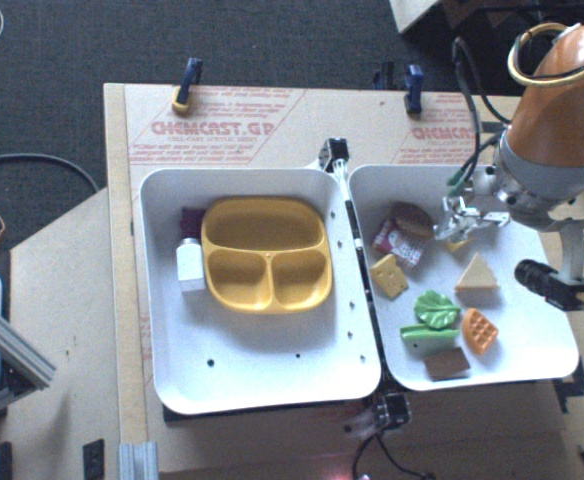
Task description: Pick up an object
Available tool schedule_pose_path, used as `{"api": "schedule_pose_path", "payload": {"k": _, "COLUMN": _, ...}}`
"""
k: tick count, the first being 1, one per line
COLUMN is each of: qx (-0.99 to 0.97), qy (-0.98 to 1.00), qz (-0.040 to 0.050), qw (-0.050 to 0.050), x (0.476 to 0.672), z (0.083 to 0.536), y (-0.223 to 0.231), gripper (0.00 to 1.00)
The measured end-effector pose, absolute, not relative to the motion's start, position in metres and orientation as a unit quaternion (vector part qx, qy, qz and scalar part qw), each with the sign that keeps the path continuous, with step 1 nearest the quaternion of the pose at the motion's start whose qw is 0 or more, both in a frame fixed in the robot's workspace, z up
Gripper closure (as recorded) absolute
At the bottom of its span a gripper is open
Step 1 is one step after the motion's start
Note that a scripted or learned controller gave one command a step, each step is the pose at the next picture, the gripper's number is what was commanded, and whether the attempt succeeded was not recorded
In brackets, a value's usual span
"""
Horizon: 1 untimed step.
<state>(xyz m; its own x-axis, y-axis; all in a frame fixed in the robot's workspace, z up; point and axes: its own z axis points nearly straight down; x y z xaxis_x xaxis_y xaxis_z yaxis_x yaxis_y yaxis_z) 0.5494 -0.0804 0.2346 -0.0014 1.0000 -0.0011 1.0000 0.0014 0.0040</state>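
My gripper [461, 219] hangs over the upper middle of the right bin [542, 353], just right of a brown rounded piece [412, 219]. A small yellowish bit [459, 243] shows right beneath it, and I cannot tell whether it is held. Below lie a tan wedge [477, 275], a yellow cheese cube [388, 276], a maroon packet [395, 244], a green leafy piece [435, 310], an orange waffle piece [479, 330] and a brown slab [445, 364].
The left bin [242, 368] holds a yellow divided plate [267, 253], a white bottle [190, 265] and a dark maroon item [192, 218]. A black cylindrical part [550, 285] juts over the right bin's right side. Clamps [186, 85] grip the board's far edge.
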Motion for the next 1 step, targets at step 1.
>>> {"api": "schedule_pose_path", "payload": {"k": 1, "qx": 0.707, "qy": 0.707, "qz": -0.0012, "qw": -0.002, "x": 0.5431, "z": 0.2154, "y": -0.0847, "gripper": 1.00}}
